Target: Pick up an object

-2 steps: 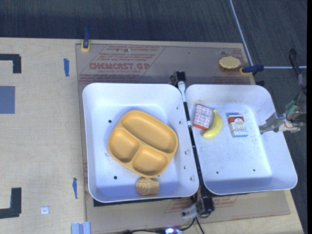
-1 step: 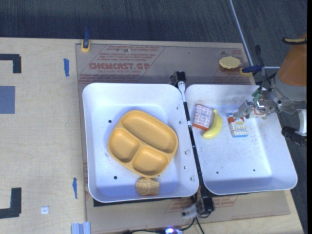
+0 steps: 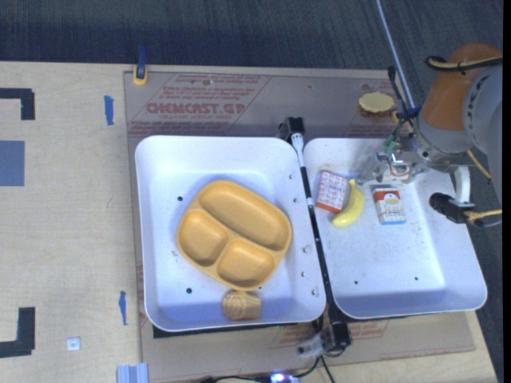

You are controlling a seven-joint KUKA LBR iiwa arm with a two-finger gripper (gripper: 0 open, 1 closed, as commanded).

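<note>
In the right bin [image 3: 415,286] lie a yellow banana [image 3: 350,207], a red and white packet [image 3: 332,190] just left of it, and a small red and white carton [image 3: 390,207] to its right. My gripper [image 3: 389,166] hangs over the far part of this bin, just above the carton and to the upper right of the banana. Nothing shows in its grasp. The left bin [image 3: 160,166] bears a yellow divided plate [image 3: 233,234] and a tan ridged cone-like piece [image 3: 241,303] at its near edge.
A round tan biscuit-like thing [image 3: 376,103] lies on the board behind the right bin. A black clamp [image 3: 293,126] sits where the two bins meet at the back. The arm's orange band [image 3: 449,98] stands at the far right.
</note>
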